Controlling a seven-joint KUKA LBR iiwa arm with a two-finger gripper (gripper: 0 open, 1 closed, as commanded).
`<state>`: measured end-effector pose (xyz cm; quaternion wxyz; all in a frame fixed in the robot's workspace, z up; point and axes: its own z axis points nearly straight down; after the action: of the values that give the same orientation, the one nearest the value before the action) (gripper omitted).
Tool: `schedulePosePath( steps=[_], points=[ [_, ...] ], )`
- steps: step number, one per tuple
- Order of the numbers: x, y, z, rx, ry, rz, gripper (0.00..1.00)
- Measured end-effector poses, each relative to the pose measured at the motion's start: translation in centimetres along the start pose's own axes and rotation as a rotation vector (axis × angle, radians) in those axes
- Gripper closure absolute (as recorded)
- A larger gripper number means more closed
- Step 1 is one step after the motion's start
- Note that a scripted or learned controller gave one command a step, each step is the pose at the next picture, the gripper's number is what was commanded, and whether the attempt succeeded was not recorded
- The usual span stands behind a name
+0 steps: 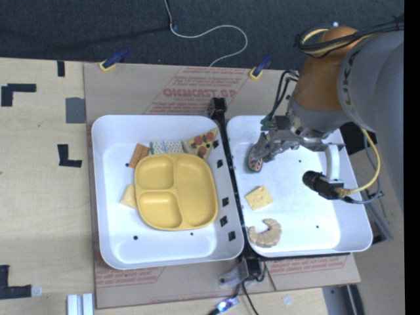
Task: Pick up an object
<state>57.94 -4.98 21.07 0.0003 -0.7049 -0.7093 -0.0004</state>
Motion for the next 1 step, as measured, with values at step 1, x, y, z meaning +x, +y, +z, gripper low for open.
schedulePosePath(
  steps=[1],
  points=[
    [2.78, 4.49, 0.2, -0.001, 0.0, 0.001, 1.0]
  ],
)
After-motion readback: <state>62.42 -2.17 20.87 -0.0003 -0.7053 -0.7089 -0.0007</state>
